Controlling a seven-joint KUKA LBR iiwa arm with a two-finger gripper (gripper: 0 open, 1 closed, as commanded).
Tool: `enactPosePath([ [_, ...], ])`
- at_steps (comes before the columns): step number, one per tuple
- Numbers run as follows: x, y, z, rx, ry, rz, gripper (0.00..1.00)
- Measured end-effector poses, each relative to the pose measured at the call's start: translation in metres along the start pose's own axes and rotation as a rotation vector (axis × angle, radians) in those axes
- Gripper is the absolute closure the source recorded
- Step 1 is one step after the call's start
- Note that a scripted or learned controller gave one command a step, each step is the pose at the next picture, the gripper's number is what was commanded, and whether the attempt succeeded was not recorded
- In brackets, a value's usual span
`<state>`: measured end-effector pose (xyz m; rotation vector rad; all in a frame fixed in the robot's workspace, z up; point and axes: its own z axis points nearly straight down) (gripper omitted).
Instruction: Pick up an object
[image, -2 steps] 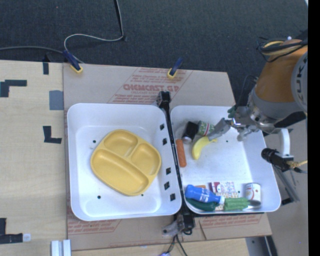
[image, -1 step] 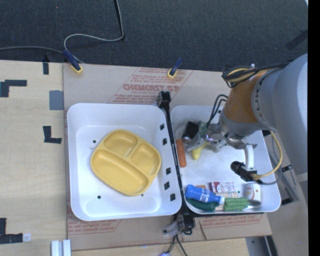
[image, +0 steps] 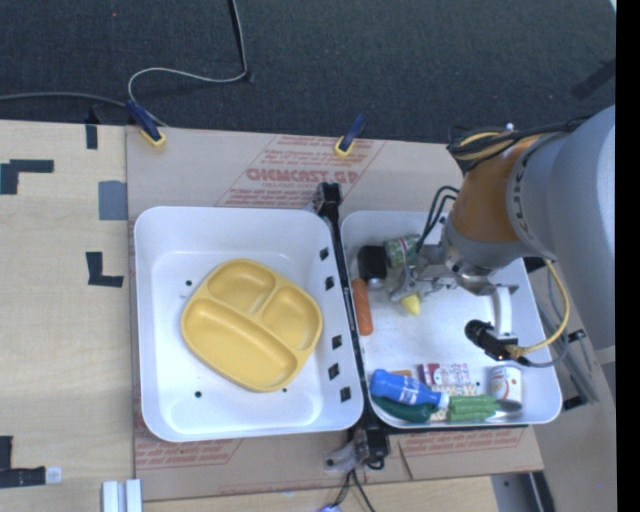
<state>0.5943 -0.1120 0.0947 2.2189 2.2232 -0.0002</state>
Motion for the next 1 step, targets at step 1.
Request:
enactPosePath([
  [1,0.0472,-0.0633,-0.0896,0.001,0.001,0.000,1.00],
])
